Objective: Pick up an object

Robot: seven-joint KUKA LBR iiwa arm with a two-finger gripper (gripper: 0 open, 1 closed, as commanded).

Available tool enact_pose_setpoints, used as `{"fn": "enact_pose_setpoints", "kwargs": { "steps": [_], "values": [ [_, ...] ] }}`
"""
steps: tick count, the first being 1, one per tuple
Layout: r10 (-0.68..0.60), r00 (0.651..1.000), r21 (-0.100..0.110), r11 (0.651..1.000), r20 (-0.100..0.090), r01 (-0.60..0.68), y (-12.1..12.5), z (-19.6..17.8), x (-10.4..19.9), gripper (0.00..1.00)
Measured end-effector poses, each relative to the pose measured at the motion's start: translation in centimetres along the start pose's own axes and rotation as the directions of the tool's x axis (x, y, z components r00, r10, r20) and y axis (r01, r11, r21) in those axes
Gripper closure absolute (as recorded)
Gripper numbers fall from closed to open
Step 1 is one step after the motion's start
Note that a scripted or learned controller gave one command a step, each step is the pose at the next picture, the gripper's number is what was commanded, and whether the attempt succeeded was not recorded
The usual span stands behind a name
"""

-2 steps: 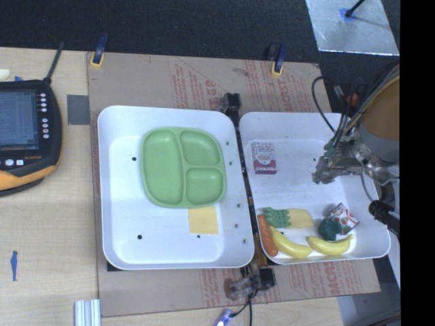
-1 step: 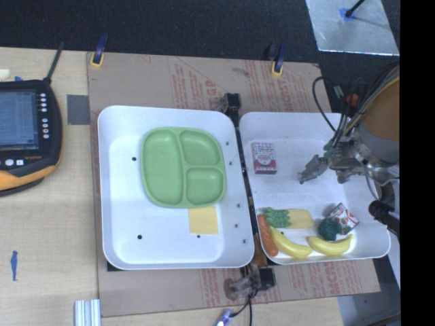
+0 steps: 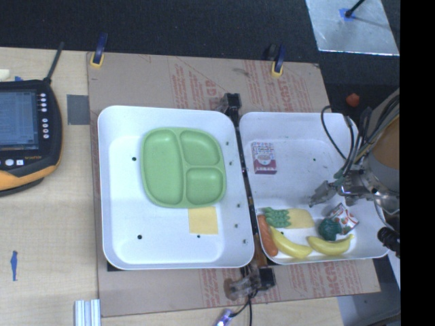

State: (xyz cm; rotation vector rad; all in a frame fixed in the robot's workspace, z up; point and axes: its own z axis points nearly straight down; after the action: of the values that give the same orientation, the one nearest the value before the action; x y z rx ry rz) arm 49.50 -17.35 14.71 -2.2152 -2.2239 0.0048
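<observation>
I see left bin (image 3: 115,182) holding green divided plate (image 3: 182,166), yellow square (image 3: 203,220) just below. Right bin (image 3: 299,131): small red packet (image 3: 264,157), carrot (image 3: 266,234), two bananas (image 3: 309,244) at near edge. Gripper (image 3: 336,194) low over right bin's right side, above bananas; cannot tell grip state.

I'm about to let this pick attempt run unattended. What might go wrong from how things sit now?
1. The gripper hangs over a tight cluster in the right bin: a dark green object, two bananas and a carrot. Closing there may nudge neighbours or catch two things at once.
2. The cluster lies along the bin's near wall, so a descent could strike the rim.
3. Loose black cables trail beside the wrist and might snag.
</observation>
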Motion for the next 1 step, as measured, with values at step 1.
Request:
{"fn": "enact_pose_setpoints", "kwargs": {
  "steps": [1],
  "values": [
    [-0.002, 1.000, -0.001, 1.000, 0.001, 0.002, 5.48, 5.56, 2.31, 0.00]
  ]
}}
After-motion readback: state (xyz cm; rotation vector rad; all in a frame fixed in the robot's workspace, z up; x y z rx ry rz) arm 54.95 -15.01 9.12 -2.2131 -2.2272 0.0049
